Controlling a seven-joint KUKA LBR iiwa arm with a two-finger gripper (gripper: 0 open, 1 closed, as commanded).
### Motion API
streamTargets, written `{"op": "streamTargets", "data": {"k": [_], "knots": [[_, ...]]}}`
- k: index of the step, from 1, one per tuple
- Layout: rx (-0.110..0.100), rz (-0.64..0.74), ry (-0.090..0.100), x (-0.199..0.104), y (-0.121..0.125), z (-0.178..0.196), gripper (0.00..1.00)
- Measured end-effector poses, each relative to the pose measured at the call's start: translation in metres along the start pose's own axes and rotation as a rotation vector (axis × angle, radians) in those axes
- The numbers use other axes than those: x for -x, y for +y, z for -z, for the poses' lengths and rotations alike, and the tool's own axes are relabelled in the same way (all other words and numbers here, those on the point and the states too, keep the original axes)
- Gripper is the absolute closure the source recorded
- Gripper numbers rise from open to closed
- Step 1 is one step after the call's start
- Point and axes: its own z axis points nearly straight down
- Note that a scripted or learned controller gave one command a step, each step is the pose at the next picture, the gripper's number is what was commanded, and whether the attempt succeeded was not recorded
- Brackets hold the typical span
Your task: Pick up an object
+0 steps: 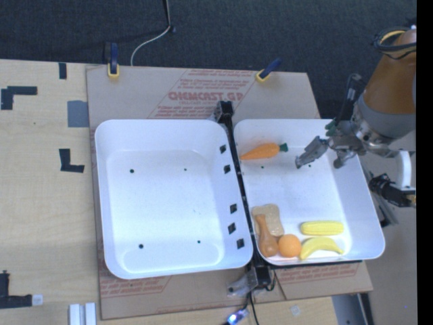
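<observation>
The right white bin holds an orange carrot with a green top near its far left corner. Along its front edge lie a tan bread slice, a brown drumstick-like piece, an orange, a yellow corn cob and a banana. My gripper hangs over the far right part of this bin, to the right of the carrot. It is open with nothing between its fingers.
The left white bin sits beside the right one, with a black divider clip strip between them. Both rest on a cardboard sheet clamped at the back. A white cable runs behind.
</observation>
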Motion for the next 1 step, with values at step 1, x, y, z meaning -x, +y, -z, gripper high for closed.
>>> {"op": "streamTargets", "data": {"k": [1], "knots": [[0.005,0.003,0.001,-0.0460,-0.0642,0.0660,0.00]]}}
